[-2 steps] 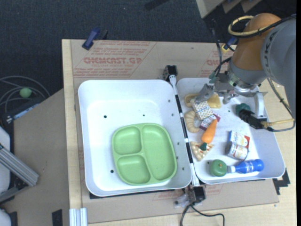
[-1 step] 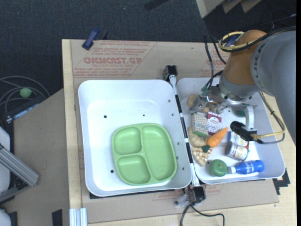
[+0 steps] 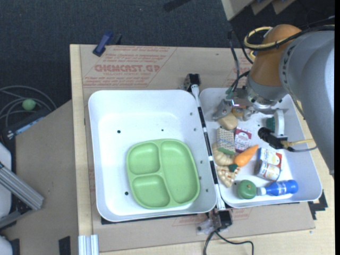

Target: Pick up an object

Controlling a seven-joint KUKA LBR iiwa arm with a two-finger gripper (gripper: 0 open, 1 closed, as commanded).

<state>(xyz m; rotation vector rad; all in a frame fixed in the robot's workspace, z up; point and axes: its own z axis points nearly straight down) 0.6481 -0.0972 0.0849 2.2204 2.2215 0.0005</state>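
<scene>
Camera view, looking down at a slant. 2 white bins side by side on a brown bench. Left bin (image 3: 106, 142), centre-left of the frame, carries a green tray (image 3: 161, 172) with 3 compartments, lying flat in its lower middle.

Right bin (image 3: 311, 169), centre-right of the frame, holds the clutter: a tan rounded piece (image 3: 229, 122) near its upper left; a small red-and-white carton (image 3: 242, 139) just below that, beside a pale checked packet (image 3: 224, 138); an orange carrot (image 3: 245, 156) lying at a slant mid-bin; a white can with a red label (image 3: 268, 164) just right of the carrot; a cluster of pale beige bits (image 3: 226, 173) along the left wall; a green round object (image 3: 246, 189) low in the bin, touching a white-and-blue bottle (image 3: 276, 188) lying on its side.

Arm enters from the right of the frame, orange band in the upper right. Gripper (image 3: 234, 106) sits over the bin's upper left corner, right above the tan piece. Finger state: cannot tell; metal parts are small and jumbled here.
</scene>
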